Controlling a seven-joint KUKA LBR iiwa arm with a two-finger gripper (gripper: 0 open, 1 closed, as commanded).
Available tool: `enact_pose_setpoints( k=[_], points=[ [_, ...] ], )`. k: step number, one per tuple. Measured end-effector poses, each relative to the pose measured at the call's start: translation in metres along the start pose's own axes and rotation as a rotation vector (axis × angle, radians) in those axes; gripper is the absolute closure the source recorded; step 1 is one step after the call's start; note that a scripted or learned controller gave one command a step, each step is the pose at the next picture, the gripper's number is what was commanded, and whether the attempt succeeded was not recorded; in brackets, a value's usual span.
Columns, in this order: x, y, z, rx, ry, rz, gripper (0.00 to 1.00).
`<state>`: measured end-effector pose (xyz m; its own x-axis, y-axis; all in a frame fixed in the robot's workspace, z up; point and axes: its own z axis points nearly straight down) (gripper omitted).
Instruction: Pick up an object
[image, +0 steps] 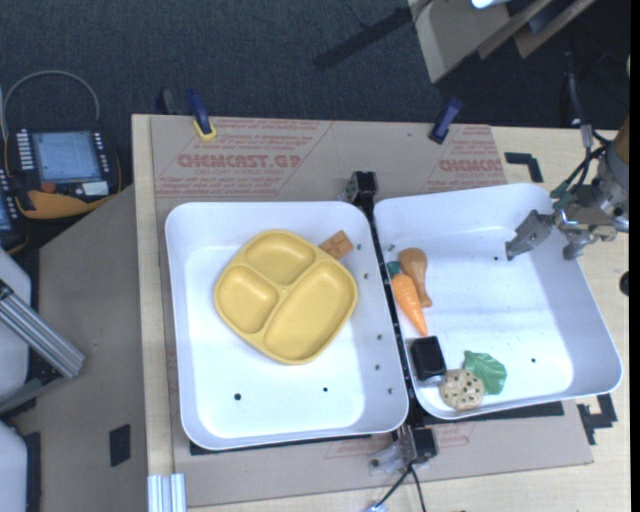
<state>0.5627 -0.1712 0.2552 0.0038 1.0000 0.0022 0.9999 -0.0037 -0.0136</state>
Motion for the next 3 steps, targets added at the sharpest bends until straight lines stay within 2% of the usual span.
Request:
enact_pose_setpoints(
  k=[1,3],
  points=[
    [0.001,0.002,-0.008,-0.014,-0.003,-0.004,0.0],
    [0.003,0.005,0.114,-0.01,-0.001,-0.004,0.0]
  ],
)
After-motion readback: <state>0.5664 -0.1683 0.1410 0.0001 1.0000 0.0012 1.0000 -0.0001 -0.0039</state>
